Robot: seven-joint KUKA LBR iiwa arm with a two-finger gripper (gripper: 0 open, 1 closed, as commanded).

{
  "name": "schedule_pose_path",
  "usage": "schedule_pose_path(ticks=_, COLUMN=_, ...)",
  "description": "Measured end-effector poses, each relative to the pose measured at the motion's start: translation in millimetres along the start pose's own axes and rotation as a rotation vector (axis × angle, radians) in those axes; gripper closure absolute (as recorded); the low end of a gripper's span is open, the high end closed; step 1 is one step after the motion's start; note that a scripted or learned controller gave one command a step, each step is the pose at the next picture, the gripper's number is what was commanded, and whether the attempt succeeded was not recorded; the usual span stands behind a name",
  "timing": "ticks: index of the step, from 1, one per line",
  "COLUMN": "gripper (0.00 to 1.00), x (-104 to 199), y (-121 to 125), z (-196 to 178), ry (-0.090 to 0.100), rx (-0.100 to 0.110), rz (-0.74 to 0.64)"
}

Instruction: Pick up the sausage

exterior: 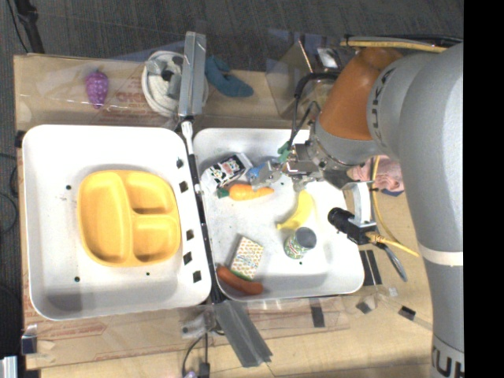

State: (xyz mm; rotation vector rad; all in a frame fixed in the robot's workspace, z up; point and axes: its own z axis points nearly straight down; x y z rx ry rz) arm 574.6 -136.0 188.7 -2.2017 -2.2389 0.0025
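The grey arm (pixel 417 132), with its orange band above the wrist, comes in over the right side of the counter (pixel 55 93) and bends down across the far right corner of the right-hand bin (pixel 346 278). The left-hand bin (pixel 47 290) fills most of the counter's left half and carries a yellow divided tray (pixel 130 215) near its middle.

The pincer (pixel 285 166) hangs low over the far part of the right-hand bin, above the carrot; how wide it stands, and whether it has hold of anything, I cannot tell.

A banana (pixel 299 211) lies toward that bin's right side, its lower end just beside a small round can (pixel 300 244). An orange carrot (pixel 250 193) lies near the bin's far edge, and a small printed packet (pixel 225 169) lies just beyond the carrot's left end. A patterned box (pixel 247 257) sits toward the near edge.

The sausage (pixel 239 283), reddish-brown, lies along the right-hand bin's near edge at the near left corner, touching the patterned box and well apart from the pincer.

Along the counter's far edge lie a white coil of cord (pixel 163 85), a teal cloth (pixel 224 79) and a purple bunch of grapes (pixel 97 87).
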Motion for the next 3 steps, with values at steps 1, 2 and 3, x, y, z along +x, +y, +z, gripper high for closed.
schedule_pose_path(ticks=1, gripper=0.0, x=-7, y=33, z=75, ry=-0.001, rx=-0.024, rz=0.074)
schedule_pose_path(ticks=2, gripper=0.0, x=39, y=-3, z=97, ry=0.001, rx=0.0, rz=-0.004)
schedule_pose_path(ticks=3, gripper=0.0, x=40, y=-19, z=98, ry=0.002, rx=0.004, rz=-0.256)
